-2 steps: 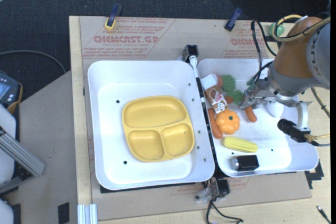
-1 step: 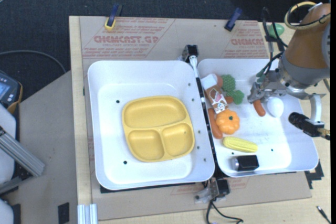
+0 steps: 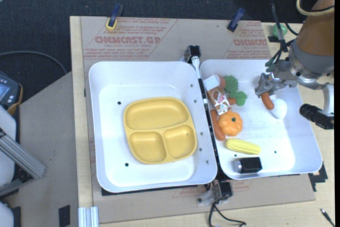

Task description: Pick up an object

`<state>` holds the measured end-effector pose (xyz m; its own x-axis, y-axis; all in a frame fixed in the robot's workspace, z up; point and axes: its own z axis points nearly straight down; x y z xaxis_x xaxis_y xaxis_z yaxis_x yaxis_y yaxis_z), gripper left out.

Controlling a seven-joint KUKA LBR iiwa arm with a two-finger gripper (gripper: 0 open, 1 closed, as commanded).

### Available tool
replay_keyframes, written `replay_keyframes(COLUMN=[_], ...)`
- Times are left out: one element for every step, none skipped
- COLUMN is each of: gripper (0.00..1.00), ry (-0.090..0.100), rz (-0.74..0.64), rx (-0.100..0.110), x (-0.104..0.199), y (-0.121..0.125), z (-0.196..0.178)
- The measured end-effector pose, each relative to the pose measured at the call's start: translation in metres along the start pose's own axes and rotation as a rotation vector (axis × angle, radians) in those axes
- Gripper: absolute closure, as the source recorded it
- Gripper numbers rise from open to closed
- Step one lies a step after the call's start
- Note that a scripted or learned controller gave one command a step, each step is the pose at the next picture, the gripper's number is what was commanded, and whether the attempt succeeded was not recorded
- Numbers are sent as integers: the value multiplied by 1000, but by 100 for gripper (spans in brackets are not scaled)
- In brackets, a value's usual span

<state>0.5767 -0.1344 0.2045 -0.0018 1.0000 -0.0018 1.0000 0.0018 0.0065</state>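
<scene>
Nearest us lies the dark block (image 3: pixel 248 165), the yellow tray (image 3: pixel 159 129) at its nine o'clock. The tool (image 3: pixel 267 92) hangs over the carrot (image 3: pixel 268 101); we cannot tell its opening. The white egg (image 3: pixel 279 109) touching it could spoil a grasp.

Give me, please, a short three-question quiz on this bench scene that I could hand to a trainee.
1. True or false: the yellow divided plate lies in the left bin.
2. Which toy lies just below the orange pumpkin in the camera view? A) corn cob B) green broccoli C) white egg
3. Fill in: the gripper hangs over the ___ bin.

Key: 1 true; 2 A; 3 right.
</scene>
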Motion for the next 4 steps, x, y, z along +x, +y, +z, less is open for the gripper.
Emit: replay_keyframes(gripper=[100, 100, 100, 100], ry=[0, 2, 2, 2], rz=[1, -4, -3, 1], rx=[1, 3, 2, 9], x=[0, 46, 86, 88], y=[1, 27, 41, 27], z=[-22, -15, -28, -27])
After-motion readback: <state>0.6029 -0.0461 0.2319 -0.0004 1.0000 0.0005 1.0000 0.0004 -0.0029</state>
